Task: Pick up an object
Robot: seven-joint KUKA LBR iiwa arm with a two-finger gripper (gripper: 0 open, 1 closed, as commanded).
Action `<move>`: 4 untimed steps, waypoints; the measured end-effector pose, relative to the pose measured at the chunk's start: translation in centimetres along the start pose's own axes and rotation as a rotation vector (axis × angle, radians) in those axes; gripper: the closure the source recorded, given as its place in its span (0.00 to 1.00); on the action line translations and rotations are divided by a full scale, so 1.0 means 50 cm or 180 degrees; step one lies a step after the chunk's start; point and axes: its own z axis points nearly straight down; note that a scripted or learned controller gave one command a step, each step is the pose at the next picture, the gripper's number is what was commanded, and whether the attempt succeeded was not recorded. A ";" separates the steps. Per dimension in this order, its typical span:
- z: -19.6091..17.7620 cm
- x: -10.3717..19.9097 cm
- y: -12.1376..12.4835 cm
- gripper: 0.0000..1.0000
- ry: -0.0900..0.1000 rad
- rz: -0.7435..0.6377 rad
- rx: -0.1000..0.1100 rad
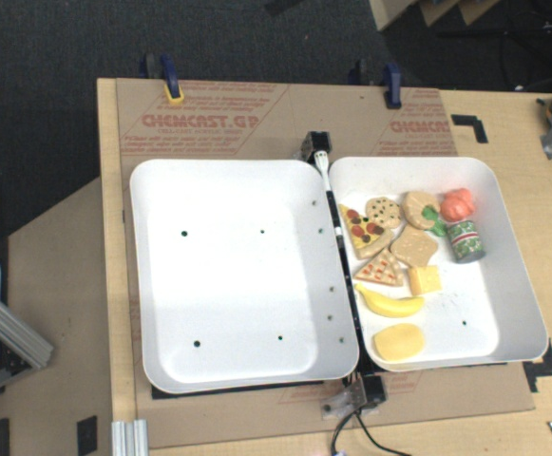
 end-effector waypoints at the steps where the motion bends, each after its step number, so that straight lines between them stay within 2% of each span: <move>1: 0.190 0.044 -0.002 1.00 0.0008 0.0001 0.0047; 2: -0.009 0.062 0.062 1.00 -0.0002 0.0000 -0.0029; 3: 0.001 0.129 -0.003 1.00 0.0007 -0.0005 0.0023; 4: 0.188 0.142 -0.002 1.00 0.0003 0.0008 0.0047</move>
